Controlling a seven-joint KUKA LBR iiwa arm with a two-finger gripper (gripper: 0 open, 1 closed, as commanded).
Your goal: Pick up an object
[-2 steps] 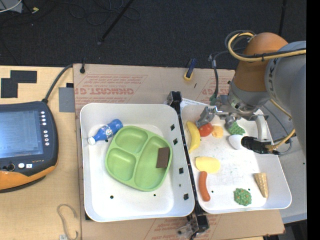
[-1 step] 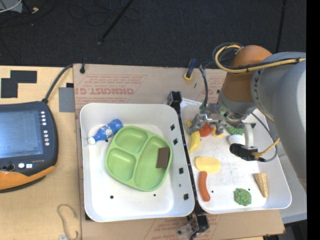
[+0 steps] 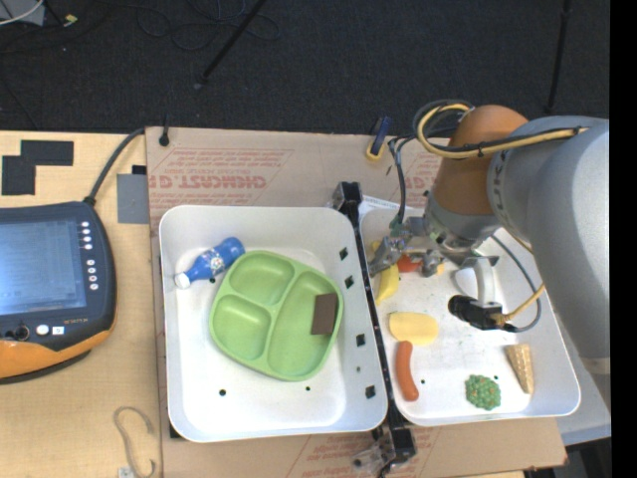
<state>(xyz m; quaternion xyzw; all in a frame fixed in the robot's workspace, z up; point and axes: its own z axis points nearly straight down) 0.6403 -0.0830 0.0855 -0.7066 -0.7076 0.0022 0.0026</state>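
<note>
The closest candidates for a pick are a small orange-red piece (image 3: pixel 410 264) and a yellow curved piece (image 3: pixel 386 285). Both sit in the far left corner of the right bin (image 3: pixel 453 357), hard by the wall it shares with its neighbour. My hand (image 3: pixel 401 254) is low over that same corner, right at the orange-red piece. I cannot tell from this slant whether it is apart, together or clamped on anything, because the wrist and its cabling hide the tips. The grey arm (image 3: pixel 542 197) comes in from the right across the far side of that bin.

Nearer the camera in the same bin, a yellow block (image 3: pixel 413 328) lies just below the curved piece. A red sausage (image 3: pixel 405 369) lies just beneath the block, end-on to it. A green knobbly clump (image 3: pixel 484 392) (broccoli, by the look of it) sits near the front rim, and a tan cone (image 3: pixel 521 366) lies to its right.

In the left bin (image 3: pixel 249 396) a green divided plate (image 3: pixel 264 317) takes up the middle, with a brown block (image 3: pixel 324 315) resting in its right compartment. A blue-and-white bottle (image 3: pixel 211 260) lies on its side by the plate's far left edge.

Both bins rest on a cardboard sheet (image 3: pixel 229 172) on the table (image 3: pixel 70 406). A control pendant (image 3: pixel 45 277) lies well off to the left.
</note>
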